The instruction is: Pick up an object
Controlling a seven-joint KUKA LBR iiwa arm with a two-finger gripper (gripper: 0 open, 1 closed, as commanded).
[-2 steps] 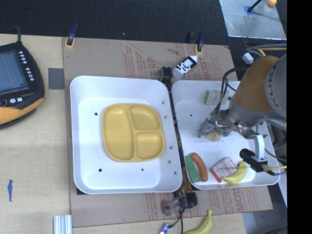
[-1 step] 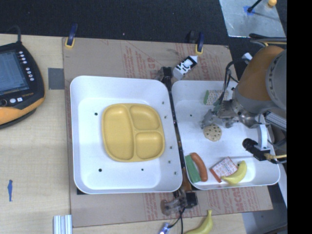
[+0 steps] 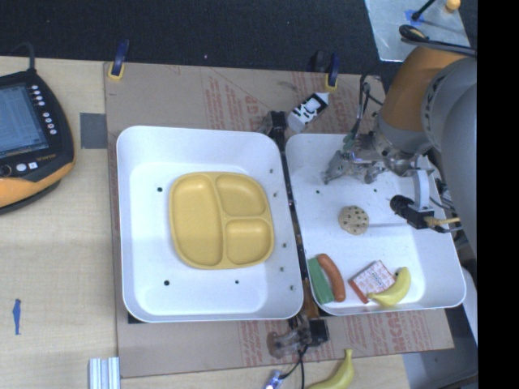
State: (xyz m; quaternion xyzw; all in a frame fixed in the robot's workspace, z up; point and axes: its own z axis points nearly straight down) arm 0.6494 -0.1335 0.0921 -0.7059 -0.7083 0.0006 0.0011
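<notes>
Table point(image 3: 65, 250): light wood, with a brown cardboard sheet point(image 3: 203, 96) clamped at its far edge under both bins.

Left bin point(image 3: 138, 217): white and shallow. A yellow divided plate point(image 3: 220, 219) with three compartments lies at its centre.

Right bin point(image 3: 438, 274): white, butted against the left bin's right edge.

Arm point(image 3: 442, 96): grey with an orange band, entering from the right over the right bin's far right corner.

Claw point(image 3: 350, 168): hangs low over the far edge of the right bin, its metal fingers point(image 3: 335, 171) pointing toward the bin's far left corner. The fingers stand spread apart with nothing between them.

Handheld control pad point(image 3: 24, 144): at the table's left edge, black with orange trim, screen lit.

Contents of the right bin, all well apart from the claw:
- Cookie point(image 3: 353, 219), round and speckled, near the bin's centre.
- Green block point(image 3: 320, 282) along the near left corner, with a toy hot dog point(image 3: 331, 276) just beside it on the right, apparently touching.
- Small red and white packet point(image 3: 371, 280) at the near edge.
- Toy banana point(image 3: 392, 288), touching the packet's right side.

Second banana point(image 3: 336, 374): outside the bins, on the cardboard at the table's near edge.
</notes>
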